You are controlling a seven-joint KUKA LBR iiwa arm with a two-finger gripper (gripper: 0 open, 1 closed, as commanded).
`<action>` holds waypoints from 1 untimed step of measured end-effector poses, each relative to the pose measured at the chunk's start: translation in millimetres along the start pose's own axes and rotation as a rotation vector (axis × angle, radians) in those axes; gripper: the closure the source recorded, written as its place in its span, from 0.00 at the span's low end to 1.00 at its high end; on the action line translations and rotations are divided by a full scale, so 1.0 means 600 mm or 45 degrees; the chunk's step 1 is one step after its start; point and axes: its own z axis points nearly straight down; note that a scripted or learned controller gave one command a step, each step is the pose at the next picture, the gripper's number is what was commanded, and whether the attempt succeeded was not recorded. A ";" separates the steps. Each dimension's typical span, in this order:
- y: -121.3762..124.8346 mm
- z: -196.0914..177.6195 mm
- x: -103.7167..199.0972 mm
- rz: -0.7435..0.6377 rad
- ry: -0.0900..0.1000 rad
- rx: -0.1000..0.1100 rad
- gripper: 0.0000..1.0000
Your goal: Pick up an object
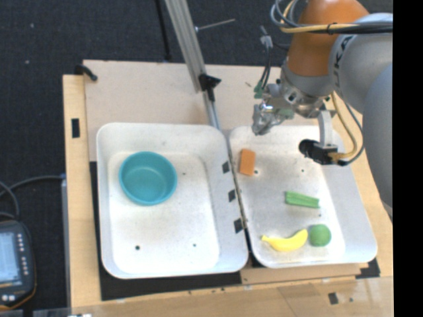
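- left bin: white, matt, dark-speckled plastic
- bowl: smooth teal plastic
- bench: pale matt wood
- slanted rail: ribbed grey metal

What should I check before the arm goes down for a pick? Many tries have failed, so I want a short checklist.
1. Gripper above the right bin, at its far corner: ok.
2. Nothing between its fingers: cannot tell.
3. Orange block, nearest to it, lies apart from other things: ok.
4. Green stick lies alone: ok.
5. Banana touches green ball: not ok.
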 end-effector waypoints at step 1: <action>-0.001 0.015 0.083 0.001 -0.001 0.001 1.00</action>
